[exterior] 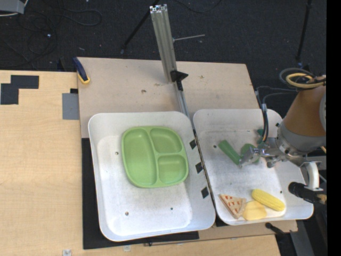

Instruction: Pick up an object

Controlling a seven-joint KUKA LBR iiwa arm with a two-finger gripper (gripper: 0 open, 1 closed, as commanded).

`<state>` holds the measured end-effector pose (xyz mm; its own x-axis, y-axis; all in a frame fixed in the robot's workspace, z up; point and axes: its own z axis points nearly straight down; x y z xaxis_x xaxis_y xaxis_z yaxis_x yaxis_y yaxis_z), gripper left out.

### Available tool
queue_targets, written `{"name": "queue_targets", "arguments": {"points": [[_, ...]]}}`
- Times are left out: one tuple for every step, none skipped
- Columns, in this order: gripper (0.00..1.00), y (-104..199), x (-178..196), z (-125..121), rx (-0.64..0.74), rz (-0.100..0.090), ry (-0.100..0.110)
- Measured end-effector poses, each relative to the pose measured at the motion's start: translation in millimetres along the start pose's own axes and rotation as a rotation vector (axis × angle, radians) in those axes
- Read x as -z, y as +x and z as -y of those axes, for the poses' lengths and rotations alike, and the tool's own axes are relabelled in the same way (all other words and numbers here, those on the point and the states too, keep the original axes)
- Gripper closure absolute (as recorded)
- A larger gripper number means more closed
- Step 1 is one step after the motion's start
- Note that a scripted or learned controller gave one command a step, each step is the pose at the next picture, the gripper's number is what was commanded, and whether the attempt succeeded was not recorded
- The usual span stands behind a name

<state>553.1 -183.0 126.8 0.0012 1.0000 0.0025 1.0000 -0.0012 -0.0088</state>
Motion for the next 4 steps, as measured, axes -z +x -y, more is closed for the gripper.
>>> {"name": "queue_targets", "arguments": {"points": [[0.00,0,-36,-2,0.000,0.000,-0.008],[1.00,0,-23,-4,-0.001,0.000,-0.015],[1.00,3,39,-3,0.003,0.003,-0.012],[1.00,1,82,1,0.003,0.003,-0.011]]}}
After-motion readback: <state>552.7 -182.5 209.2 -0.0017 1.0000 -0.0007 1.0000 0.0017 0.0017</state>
